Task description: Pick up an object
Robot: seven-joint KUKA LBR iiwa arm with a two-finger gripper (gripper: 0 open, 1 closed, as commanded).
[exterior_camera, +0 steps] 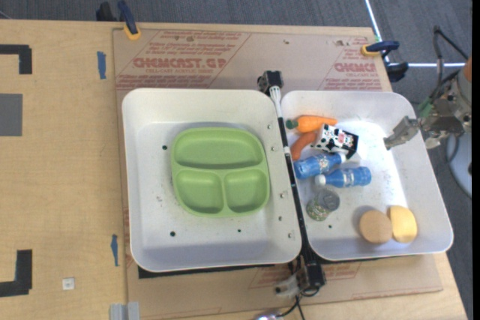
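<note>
Left bin [142,161]: holds a green divided plate [220,170] lying flat near its middle, three compartments, nothing in them. Not the easy target. It is wide and low, so a two-finger pinch would likely slide off the rim.

Divider between the bins [287,168]: the clutter sits right against it. A descent close to this wall risks a finger landing on the rim instead of beside an object.

Right bin [427,176]: the candidates are here. At the far left, an orange carrot-like toy [311,125] leans on a black-and-white cow-patterned item [336,138]. Just nearer are two blue bottle-like pieces [331,168] side by side, touching or nearly so. A grey round lid or disc [323,204] lies near of those. At the near right, a tan ball [374,225] and a yellow ball [403,222] press together.

Risks by judgement: the pile is tight, so closing on one piece may catch two or shove a neighbour away. The bottles are round and slick, likely to roll out. The two balls touch, so a finger has no gap between them and could squirt one aside. The disc is too flat to grip.

Far right: the gripper [397,136] is above the bin's right edge, well apart from all the objects, nothing between its fingers. Whether they are spread or closed I cannot tell, as it is blurred and small. Nothing picked yet, and it has a long reach left to the cluster.
</note>
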